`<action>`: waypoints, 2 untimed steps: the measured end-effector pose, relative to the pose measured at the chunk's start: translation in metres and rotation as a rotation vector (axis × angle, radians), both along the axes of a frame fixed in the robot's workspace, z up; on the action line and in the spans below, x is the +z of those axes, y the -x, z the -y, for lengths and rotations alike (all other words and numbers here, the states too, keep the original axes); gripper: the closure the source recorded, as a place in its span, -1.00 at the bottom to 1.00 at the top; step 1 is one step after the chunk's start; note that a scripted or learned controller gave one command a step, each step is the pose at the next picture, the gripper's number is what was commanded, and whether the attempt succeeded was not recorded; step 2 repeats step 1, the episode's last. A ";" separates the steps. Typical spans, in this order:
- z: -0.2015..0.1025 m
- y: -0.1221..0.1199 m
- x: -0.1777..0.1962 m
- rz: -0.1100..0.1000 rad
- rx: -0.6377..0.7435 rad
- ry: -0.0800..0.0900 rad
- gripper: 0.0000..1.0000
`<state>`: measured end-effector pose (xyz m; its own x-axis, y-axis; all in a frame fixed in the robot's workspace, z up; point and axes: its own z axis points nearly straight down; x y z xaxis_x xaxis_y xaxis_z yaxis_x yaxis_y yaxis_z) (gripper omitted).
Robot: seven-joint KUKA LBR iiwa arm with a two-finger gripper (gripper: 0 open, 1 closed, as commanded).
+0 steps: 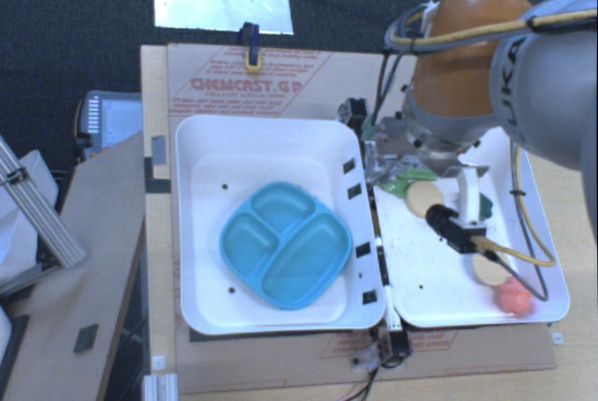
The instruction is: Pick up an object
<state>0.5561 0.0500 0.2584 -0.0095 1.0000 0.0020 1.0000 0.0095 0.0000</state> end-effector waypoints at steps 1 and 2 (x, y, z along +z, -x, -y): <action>-0.051 0.015 -0.006 0.000 0.001 0.000 1.00; -0.051 0.015 -0.006 0.000 0.001 0.000 1.00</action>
